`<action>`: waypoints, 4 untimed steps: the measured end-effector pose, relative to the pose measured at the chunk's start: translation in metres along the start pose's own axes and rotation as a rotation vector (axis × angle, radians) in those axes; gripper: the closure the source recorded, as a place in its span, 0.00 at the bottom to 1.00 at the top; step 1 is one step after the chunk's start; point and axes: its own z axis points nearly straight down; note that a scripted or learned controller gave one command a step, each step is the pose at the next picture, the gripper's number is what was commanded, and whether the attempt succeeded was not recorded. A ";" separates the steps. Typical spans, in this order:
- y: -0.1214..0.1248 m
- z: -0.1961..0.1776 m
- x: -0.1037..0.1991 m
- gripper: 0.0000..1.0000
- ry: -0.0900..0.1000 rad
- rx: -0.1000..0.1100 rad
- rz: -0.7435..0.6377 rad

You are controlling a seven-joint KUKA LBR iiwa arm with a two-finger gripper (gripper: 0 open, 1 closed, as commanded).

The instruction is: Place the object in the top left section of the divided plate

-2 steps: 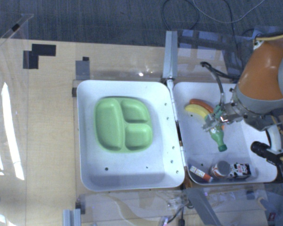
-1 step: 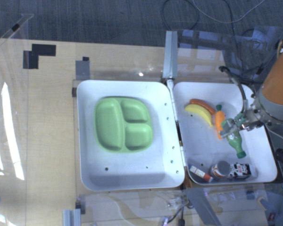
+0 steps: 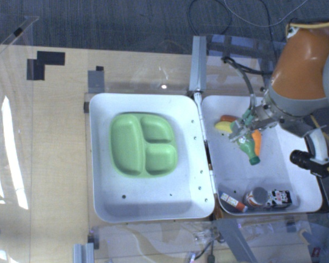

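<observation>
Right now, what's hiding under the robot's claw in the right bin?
Under the gripper lie a green bottle, something orange and a yellow piece. The gripper covers where they meet.

You can't tell how the gripper [image 3: 251, 124] stands; it overlaps the green bottle [image 3: 248, 148]. The arm [image 3: 304, 70] is cut by the picture's right edge. Small items [image 3: 257, 198] at the right bin's [image 3: 274, 163] near edge are unreadable.

A pale green divided plate [image 3: 143, 144] lies flat in my left bin [image 3: 98, 163]; a green bottle [image 3: 248, 148] lies tilted in the right bin [image 3: 279, 185].
</observation>
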 end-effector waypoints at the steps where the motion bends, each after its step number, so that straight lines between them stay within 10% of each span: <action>1: 0.104 -0.003 0.044 1.00 0.000 0.002 0.173; 2: 0.161 0.005 0.062 1.00 0.000 0.000 0.117; 4: 0.162 0.026 0.055 1.00 -0.002 -0.003 0.009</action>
